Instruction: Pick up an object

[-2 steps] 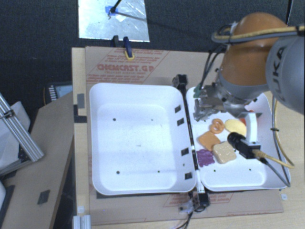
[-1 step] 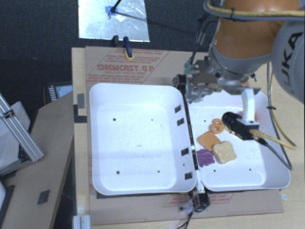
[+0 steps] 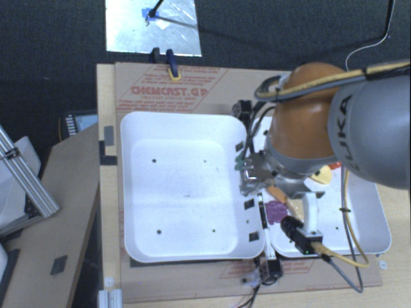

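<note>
The arm is reaching over the right bin, hiding the gripper, so I cannot tell its state. A purple object is lying in that bin beside an orange-and-yellow piece

A brown board with red printed lettering lies under two white bins. The left bin shows a few small dark dots on its floor. Above the board, a shiny silver sheet rests on dark carpet. A blue and yellow clamp grips the board's top edge. A metal rail slants at the left.
</note>
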Action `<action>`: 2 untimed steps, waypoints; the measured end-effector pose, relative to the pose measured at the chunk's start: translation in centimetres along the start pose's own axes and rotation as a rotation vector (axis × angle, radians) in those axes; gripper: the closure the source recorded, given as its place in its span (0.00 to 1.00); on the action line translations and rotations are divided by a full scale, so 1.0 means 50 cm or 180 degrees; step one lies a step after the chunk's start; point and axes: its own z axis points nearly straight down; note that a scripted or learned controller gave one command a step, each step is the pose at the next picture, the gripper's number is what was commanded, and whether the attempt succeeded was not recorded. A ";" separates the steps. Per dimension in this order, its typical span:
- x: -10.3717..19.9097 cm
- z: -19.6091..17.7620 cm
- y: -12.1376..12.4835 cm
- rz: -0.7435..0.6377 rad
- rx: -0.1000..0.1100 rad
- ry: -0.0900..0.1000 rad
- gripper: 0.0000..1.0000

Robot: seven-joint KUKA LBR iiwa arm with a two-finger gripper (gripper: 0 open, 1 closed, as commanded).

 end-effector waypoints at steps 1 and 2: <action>-0.036 -0.242 0.005 -0.0007 -0.0087 0.0011 1.00; 0.042 -0.327 0.057 -0.0021 -0.0064 0.0013 1.00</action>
